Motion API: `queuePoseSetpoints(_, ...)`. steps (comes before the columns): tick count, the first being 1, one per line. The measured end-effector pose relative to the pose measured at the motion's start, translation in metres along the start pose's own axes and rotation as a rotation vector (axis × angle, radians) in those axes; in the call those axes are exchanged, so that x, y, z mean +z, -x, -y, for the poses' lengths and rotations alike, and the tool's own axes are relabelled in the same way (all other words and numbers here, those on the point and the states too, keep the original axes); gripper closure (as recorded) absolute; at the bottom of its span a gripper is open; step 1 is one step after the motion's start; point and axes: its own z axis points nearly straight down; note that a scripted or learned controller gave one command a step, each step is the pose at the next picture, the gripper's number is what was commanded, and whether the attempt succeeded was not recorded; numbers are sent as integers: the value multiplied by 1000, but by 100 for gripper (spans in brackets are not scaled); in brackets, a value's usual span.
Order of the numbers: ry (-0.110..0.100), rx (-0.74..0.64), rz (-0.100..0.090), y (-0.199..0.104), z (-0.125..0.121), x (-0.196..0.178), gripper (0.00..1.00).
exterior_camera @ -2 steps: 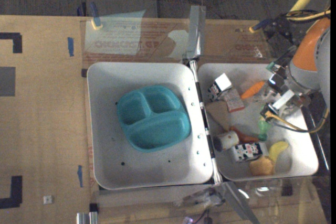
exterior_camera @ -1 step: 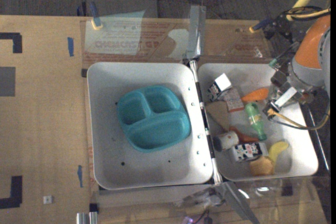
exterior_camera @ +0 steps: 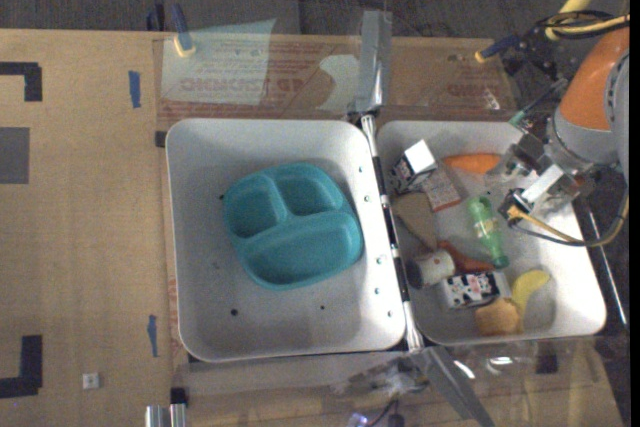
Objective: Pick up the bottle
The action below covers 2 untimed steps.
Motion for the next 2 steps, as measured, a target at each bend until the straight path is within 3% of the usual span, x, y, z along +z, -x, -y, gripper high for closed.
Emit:
queuePoseSetpoints(1, 18, 37, 3, 19, 45, 13, 0)
queuePoseSetpoints(2, 18, 16, 1, 31, 107, 13, 0)
